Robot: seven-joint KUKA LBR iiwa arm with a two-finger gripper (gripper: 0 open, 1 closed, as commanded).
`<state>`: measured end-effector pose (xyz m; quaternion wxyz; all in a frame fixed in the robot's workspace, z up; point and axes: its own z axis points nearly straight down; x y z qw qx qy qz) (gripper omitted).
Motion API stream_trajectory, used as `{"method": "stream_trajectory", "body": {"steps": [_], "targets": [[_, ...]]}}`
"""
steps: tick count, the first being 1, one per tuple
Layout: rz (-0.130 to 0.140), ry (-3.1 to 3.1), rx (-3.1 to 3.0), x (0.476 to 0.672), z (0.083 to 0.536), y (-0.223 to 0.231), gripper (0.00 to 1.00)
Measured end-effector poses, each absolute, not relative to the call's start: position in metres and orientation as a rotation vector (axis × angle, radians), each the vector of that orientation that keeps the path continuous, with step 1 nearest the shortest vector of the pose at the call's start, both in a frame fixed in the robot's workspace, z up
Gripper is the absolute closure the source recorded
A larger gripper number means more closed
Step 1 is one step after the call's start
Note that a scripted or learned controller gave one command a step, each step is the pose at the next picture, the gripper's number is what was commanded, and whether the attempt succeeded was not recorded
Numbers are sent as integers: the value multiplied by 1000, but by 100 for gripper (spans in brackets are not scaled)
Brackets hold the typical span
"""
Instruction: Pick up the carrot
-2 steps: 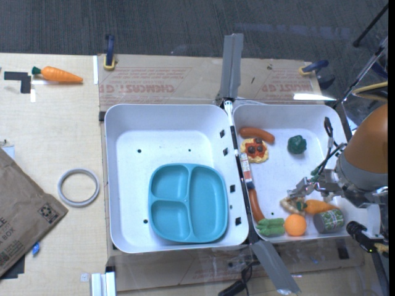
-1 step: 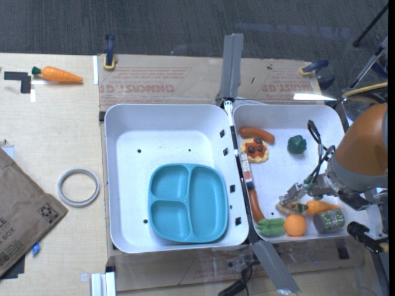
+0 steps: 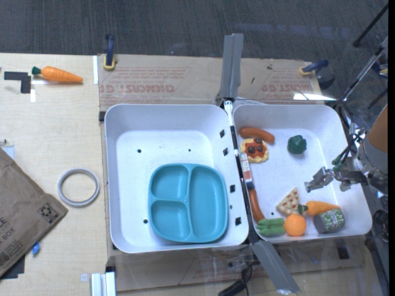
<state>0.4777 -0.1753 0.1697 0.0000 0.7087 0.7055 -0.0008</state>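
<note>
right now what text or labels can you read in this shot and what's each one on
"CHEMCAST GP", printed upside down in red on the cardboard sheet behind the left bin, and again behind the right bin; only partly legible.
"BOX", the tail end of dark print on the brown cardboard box at the bench's left edge.
Label on the small can in the right bin: too small to read.
Label strip along the divider between the bins: too blurred to read.

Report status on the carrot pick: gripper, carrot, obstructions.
Metal two-finger gripper open, holding nothing, above right white bin. Orange toy carrot lies just below it. Grey can and orange ball crowd it.
</note>
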Motion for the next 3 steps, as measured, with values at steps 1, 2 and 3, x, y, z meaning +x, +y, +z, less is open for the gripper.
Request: {"method": "stream_trajectory", "body": {"steps": [1, 2, 3], "targets": [[-1, 2427, 1996, 477, 91, -198, 0], [8, 2436, 1998, 478, 99, -193, 100], [8, 2436, 1999, 478, 99, -193, 0]]}}
